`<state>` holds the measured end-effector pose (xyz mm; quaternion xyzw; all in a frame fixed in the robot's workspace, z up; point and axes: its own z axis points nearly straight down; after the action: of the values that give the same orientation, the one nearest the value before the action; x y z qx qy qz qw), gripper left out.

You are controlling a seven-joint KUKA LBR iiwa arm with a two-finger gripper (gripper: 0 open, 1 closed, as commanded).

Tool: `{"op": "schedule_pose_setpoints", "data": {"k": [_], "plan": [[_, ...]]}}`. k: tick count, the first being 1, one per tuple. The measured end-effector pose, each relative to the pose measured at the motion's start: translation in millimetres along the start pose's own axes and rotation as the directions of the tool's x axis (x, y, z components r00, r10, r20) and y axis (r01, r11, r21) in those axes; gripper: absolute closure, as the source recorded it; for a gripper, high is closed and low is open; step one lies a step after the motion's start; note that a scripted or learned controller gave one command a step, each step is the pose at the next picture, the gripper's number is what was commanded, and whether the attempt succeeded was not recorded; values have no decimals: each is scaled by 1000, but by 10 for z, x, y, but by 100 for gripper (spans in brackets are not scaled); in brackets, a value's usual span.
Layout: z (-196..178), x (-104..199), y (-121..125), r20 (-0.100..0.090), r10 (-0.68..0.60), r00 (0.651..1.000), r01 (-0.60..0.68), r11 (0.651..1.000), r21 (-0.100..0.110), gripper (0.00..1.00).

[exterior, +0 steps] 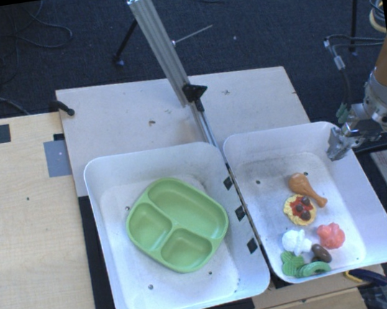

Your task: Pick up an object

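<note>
The gripper (339, 142) hangs at the upper right rim of the right bin (364, 181), just over its edge, with nothing visible between its fingers; whether they are open or shut I cannot tell. Above it the arm leaves the view at the right.

Nearest the camera, at the bottom of the right bin, a curly green toy piece (302, 267) lies along the front wall, touching a small dark brown piece (321, 254). Just behind these sit a white lumpy toy (294, 241) and, beside it to the right, a red strawberry-like toy (331, 235). Farther back is a round yellow tart with red topping (300, 209), and touching its far edge a brown toy chicken drumstick (305, 187), lying at a slant. All these are well apart from the gripper, down and to its left.

The left bin (115, 257) stands touching the right one, joined by black clips (240, 212) along the shared wall. In it lies a green divided plate (177, 222) with three compartments, turned askew.

Beyond the bins a pale board (123, 121) carries a slanted aluminium rail (166, 52) that rises toward the top of the view, over a dark floor with cables (49, 24)
</note>
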<state>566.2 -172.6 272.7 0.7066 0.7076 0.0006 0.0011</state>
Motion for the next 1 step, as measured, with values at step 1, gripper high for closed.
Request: {"op": "schedule_pose_setpoints", "data": {"k": [1], "plan": [[169, 527, -45, -4, -4, 1000, 4, 1000, 7, 100]]}}
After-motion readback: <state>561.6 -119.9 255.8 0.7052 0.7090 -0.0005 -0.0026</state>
